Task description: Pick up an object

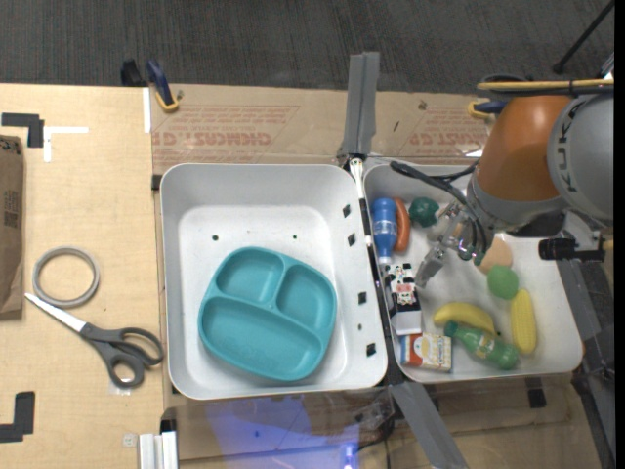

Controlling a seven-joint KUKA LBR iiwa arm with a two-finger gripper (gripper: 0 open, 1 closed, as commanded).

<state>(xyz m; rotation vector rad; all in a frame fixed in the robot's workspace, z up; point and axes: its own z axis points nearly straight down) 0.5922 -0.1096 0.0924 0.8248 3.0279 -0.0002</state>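
Carton (427,351) at the right bin's (562,360) six o'clock; gripper (444,249) hovers at ten, jaws released, nothing held, poised for picking.

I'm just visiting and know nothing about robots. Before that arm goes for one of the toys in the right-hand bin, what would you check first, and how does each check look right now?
1. Gripper is over the right bin, where the toys are: ok.
2. Nothing caught between its fingers already: ok, none visible.
3. A toy lies free enough to grab: ok, the green ball and yellow banana have open floor beside them.
4. Gripper lined up on one toy: not ok, it hangs over bare floor between the blue bottle and the ball.
5. Crowded front corner: not ok, the green bottle and small carton lie close together.
6. Height above the floor: cannot tell from this one view.
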